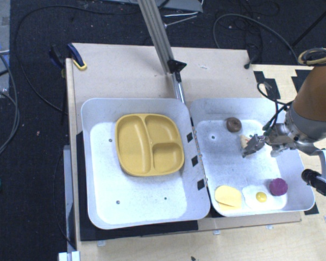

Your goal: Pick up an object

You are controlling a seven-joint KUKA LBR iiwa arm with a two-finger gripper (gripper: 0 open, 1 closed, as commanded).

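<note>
We see the arm (309,105) reaching in from the right, with the gripper (254,144) low over the right bin (228,170), near its middle. We cannot tell how the gripper is set; it is small and dark against the speckled white floor. A pale scrap lies just beside its tip, too small to identify. In the same bin: a brown round disc (233,124) toward the far edge, a purple ball (278,186), a fried egg (259,197), flat and glossy, and a smooth yellow wedge (228,196) along the near edge. The left bin (103,200) bears a yellow plate (150,144), matte plastic, rounded square, with three compartments.
</note>
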